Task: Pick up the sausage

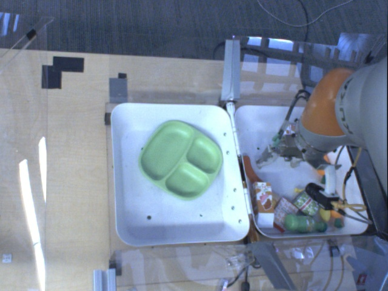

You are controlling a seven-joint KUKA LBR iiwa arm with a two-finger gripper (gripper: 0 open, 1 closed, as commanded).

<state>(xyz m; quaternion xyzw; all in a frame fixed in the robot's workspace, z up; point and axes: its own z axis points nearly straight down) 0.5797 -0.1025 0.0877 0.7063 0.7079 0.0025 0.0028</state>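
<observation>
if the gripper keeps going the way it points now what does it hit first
The gripper points left and down over the right bin. Going on, it would likely meet bare bin floor near the left wall, above the sausage. Depth is unclear from this slanted view.

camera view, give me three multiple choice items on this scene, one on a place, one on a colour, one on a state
1. Where does the divided plate lie?
A. left bin
B. right bin
C. bare bench

2. What colour is the plate?
A. red
B. green
C. blue

3. How are the plate's compartments?
A. stacked with toys
B. holding a sausage
C. bare

Answers:
1 A, it sits inside the left bin.
2 B, it is light green all over.
3 C, nothing lies in its three hollows; the toys cluster in the right bin, where the gripper hangs.
</observation>
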